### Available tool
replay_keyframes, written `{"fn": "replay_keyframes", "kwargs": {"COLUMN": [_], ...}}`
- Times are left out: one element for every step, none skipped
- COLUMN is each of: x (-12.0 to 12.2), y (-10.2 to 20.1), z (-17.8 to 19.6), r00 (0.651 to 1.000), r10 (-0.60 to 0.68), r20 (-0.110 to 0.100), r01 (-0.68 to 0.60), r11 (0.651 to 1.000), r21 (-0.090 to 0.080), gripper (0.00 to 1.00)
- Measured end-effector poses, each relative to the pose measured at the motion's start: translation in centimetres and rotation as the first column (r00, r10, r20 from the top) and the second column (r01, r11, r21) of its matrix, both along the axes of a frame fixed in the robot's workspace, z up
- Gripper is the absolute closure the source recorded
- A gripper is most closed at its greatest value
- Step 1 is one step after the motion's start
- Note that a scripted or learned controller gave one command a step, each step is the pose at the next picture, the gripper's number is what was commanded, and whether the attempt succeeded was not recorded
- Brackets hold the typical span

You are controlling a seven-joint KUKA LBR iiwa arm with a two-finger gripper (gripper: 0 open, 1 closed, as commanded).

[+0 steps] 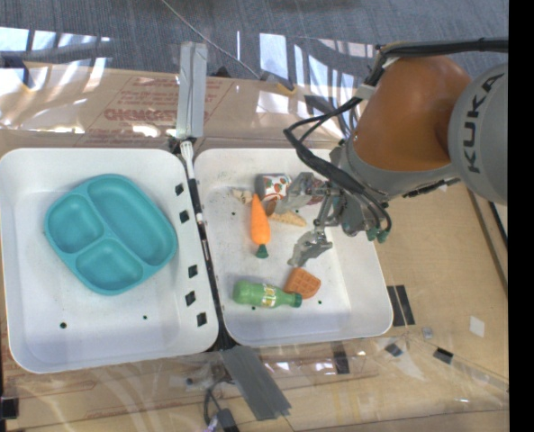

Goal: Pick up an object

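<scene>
From above, two white bins sat side by side on the bench. The left bin (32, 331) held a teal plate (110, 233) with three compartments, lying flat near its middle and turned at a slant.

The right bin (361, 309) held the small things. A carrot (260, 224) lay nearly upright in the picture, its green tip toward the near side. Behind it, close to the far wall, stood a small can (273, 186) with a brown and white label, and just beside the carrot's upper end lay a pale cone (289, 218). Near the front of the bin a green bottle (265, 295) lay on its side, and an orange waffle (303, 283) rested just beside its right end, touching or nearly so; I could not tell which.

The arm (411, 115) came in from the right, its orange band bulging over the far right corner of that bin, black cables looped across it. The gripper (310, 248) hung low in the bin's middle, to the right of the carrot and just above the waffle. Its fingers looked close together with nothing between them, the tips pointing down and to the left. It stood apart from the carrot, and the waffle lay free below it.
</scene>
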State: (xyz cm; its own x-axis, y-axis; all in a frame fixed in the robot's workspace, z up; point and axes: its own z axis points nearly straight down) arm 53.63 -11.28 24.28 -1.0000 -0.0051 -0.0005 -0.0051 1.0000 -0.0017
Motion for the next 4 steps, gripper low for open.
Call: {"fn": "replay_keyframes", "kwargs": {"x": [6.1, 4.5, 1.8, 1.9], "y": [5.4, 1.7, 2.0, 2.2], "z": [-5.3, -11.7, -15.1, -14.0], "r00": [0.936, 0.875, 0.816, 0.821], "r10": [-0.353, -0.484, -0.578, -0.571], "r20": [-0.002, -0.005, -0.002, 0.000], "r01": [0.353, 0.484, 0.578, 0.571], "r11": [0.936, 0.875, 0.816, 0.821], "r21": [0.002, 0.000, 0.001, 0.001], "gripper": [0.00, 0.00, 0.00, 1.00]}}
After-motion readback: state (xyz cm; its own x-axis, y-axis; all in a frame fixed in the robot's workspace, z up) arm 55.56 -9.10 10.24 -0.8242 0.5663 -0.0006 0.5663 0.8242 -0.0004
